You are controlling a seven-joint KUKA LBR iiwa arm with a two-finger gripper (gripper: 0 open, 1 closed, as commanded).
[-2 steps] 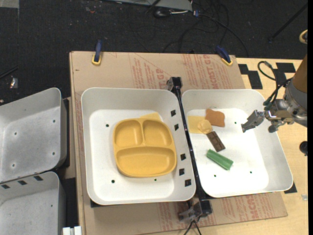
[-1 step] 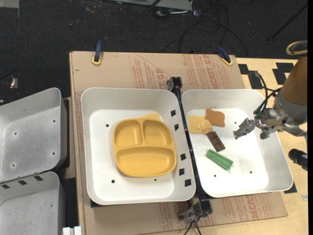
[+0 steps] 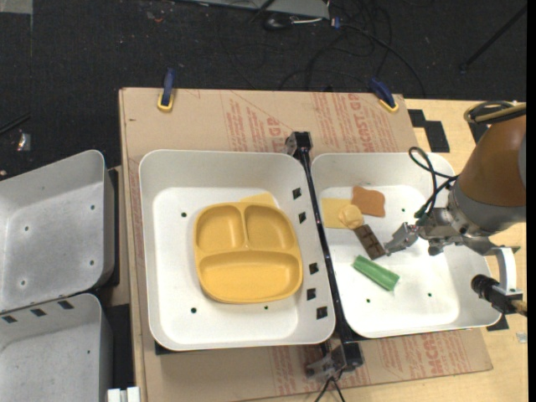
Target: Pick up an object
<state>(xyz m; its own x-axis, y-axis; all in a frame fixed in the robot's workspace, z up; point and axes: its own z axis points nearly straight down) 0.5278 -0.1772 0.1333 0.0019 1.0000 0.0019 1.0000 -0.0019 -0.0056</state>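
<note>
You've got two white bins side by side on the cardboard-topped bench. Left bin (image 3: 159,224) holds a yellow divided tray (image 3: 248,253), three compartments, sitting roughly centred, with a pale yellow sheet (image 3: 261,200) poking out from under its far edge

Right bin (image 3: 435,308) has the loose items, all clustered in its left half:
- green block (image 3: 374,272), elongated, long axis running diagonally from far-left to near-right, lying flat near the bin's middle
- dark brown bar (image 3: 368,240), also elongated, axis close to parallel with the green one, just beyond it on the far side; can't tell if the two touch
- pale yellow piece (image 3: 341,213) against the bin's left side, far of the brown bar
- orange-brown piece (image 3: 368,200) just right of the pale yellow one, farthest of the group

Arm comes in from the right, orange band over the bin's right edge. Gripper (image 3: 403,236) sits over the right bin, pointing left toward the brown bar and green block, just right of the bar's near end. Nothing visible between the fingers. Whether the jaws are released or clenched, you can't tell from this angle

Two blue clamps (image 3: 167,91) pin the board's far edge
</note>
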